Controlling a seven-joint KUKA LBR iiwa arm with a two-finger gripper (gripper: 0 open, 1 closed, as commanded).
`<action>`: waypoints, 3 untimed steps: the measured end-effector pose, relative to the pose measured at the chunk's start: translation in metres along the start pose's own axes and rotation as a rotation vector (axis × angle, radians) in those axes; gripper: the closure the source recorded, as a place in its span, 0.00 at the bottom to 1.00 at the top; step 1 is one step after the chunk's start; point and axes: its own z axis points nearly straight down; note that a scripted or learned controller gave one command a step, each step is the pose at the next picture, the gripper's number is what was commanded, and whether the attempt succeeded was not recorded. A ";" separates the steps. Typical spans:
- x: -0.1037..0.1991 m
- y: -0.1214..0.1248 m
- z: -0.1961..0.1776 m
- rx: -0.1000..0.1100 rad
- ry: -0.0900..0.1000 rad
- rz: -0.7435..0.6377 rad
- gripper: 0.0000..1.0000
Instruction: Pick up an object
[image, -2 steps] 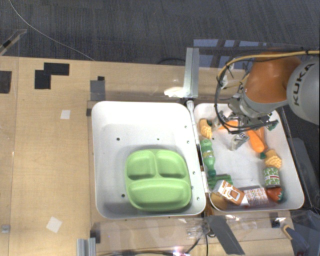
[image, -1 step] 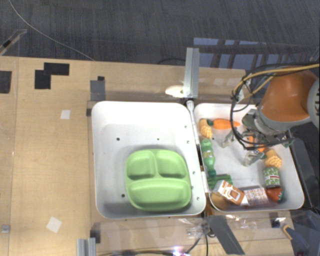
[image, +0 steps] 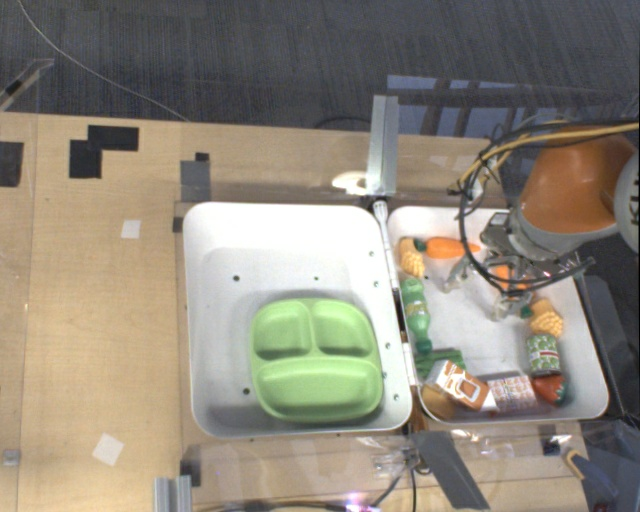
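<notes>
My gripper (image: 480, 291) hangs over the back of the right bin (image: 592, 385), under the arm's orange band (image: 565, 190). Its two fingers stand apart, open, with bare bin floor between them. A small orange object (image: 501, 270) lies just under the wrist, partly hidden. A carrot (image: 445, 246) and a yellow corn cob (image: 410, 260) lie to the gripper's left. Right of the gripper lies a yellow piece (image: 546, 321), and below that a green and red can (image: 543, 354).
A green bottle (image: 415, 316) lies along the right bin's left wall. An orange carton (image: 461, 385), a wrapped packet (image: 511, 392) and a red item (image: 553, 388) sit along its front. The left bin (image: 215, 250) holds a green divided plate (image: 316, 358).
</notes>
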 end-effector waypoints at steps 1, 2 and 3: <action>0.017 -0.012 0.000 0.000 0.000 -0.133 0.00; 0.012 -0.018 0.000 -0.001 0.001 -0.243 0.00; 0.006 -0.044 0.001 -0.003 0.001 -0.422 0.00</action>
